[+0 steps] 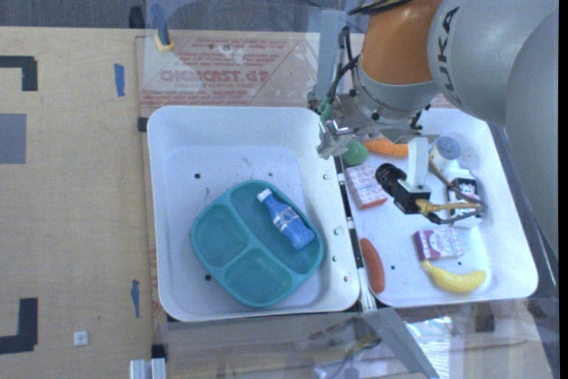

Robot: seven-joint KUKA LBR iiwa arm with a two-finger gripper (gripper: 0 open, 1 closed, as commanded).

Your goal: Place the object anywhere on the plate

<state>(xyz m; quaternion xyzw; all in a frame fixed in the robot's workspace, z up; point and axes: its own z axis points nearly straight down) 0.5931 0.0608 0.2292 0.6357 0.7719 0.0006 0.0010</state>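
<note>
A teal divided plate (253,248) lies in the left bin (177,138). A small blue bottle (287,220) lies on the plate's upper right part, across a divider. My gripper (340,140) hangs over the wall between the two bins, above and to the right of the plate, mostly hidden under the orange-banded wrist. A green object (356,153) sits just below it at the right bin's left edge; whether the gripper touches it is hidden.
The right bin (510,217) holds a carrot (388,147), a red-and-white packet (365,186), a sausage (374,264), a banana (455,279), a pink packet (438,243) and a white bottle (444,152). A cardboard sheet (226,71) lies behind the left bin.
</note>
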